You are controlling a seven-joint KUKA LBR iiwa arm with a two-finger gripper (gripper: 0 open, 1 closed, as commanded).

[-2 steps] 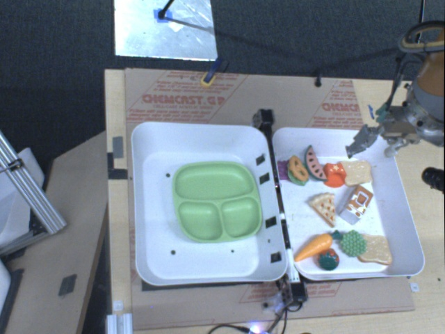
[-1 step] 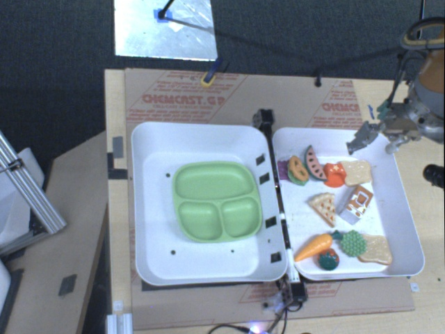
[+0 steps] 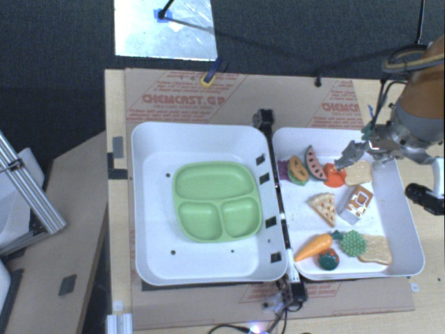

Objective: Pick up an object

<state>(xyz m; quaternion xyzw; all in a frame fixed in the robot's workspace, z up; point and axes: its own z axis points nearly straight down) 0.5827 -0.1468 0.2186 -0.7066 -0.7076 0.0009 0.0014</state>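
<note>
Tool (image 3: 350, 157) hovers just above the red tomato (image 3: 334, 179) in the right bin (image 3: 410, 228); grip state unclear.

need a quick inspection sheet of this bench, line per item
surface: cardboard-covered bench bearing the left bin and right bin.
job's things: right bin holds a watermelon slice, pizza slice, carrot, bread slice, small carton, green bumpy ball.
clutter: green divided plate in the left bin.
grippers: pincer low over the right bin's far end, by a red toy; grasp unclear.
cables: black cable crossing behind the bench.
surroundings: dark carpet, foil sheet, aluminium frame at left.
</note>
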